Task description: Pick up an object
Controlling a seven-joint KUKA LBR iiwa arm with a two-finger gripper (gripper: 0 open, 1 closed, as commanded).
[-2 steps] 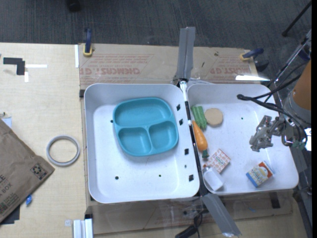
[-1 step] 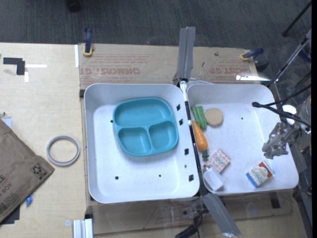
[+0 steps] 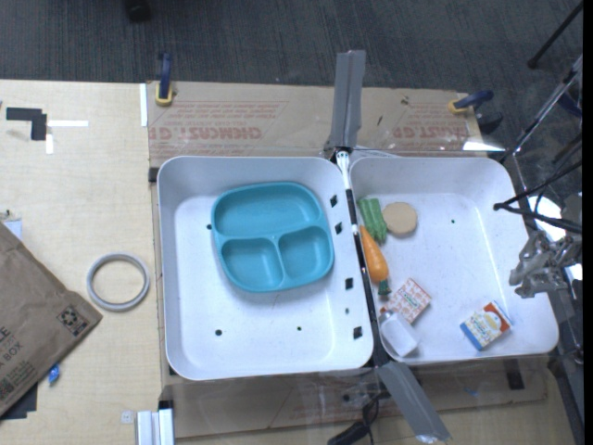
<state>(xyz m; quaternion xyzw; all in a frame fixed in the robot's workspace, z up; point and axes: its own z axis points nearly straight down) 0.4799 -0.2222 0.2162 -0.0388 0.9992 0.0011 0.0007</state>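
Two white bins are seen side by side on the surface. The left bin is occupied by a blue divided plate, lying flat near its centre. The right bin is where the loose objects are gathered, most of them crowded against the divider on its left side: a green vegetable, a round tan biscuit, an orange carrot, a small printed packet and a white cup. One blue and orange carton lies apart toward the lower right, probably the easiest to reach, since it is nearest the pincer, which is placed at the right rim of that bin. Whether the pincer is released or clenched cannot be told. Nothing is seen lifted.
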